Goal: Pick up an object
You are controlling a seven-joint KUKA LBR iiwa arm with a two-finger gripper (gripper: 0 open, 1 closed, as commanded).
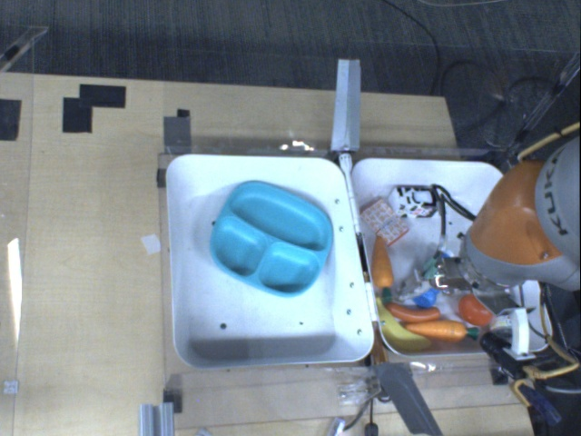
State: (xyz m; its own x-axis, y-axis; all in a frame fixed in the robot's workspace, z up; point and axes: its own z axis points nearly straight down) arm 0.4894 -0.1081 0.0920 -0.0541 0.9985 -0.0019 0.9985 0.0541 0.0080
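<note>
The right bin [472, 175] holds a pile of toy food. An orange carrot [382, 266] stands along its left wall, and a yellow banana [404, 336] lies at the front. A second carrot [440, 330] and a red chili [413, 313] rest on the banana, with a red tomato [474, 310] beside them. My gripper [436, 275] is low in this bin, just above the chili and left of the tomato, among small blue and grey pieces. The wrist's orange band [513, 221] hides part of the bin behind it.
A blue divided plate [270, 234] lies in the left bin [191, 334]. A pink checkered piece [383, 218] and a black-and-white item [410, 200] sit at the back of the right bin. A black cable [449, 203] loops near the wrist. A metal post [346, 107] stands between the bins.
</note>
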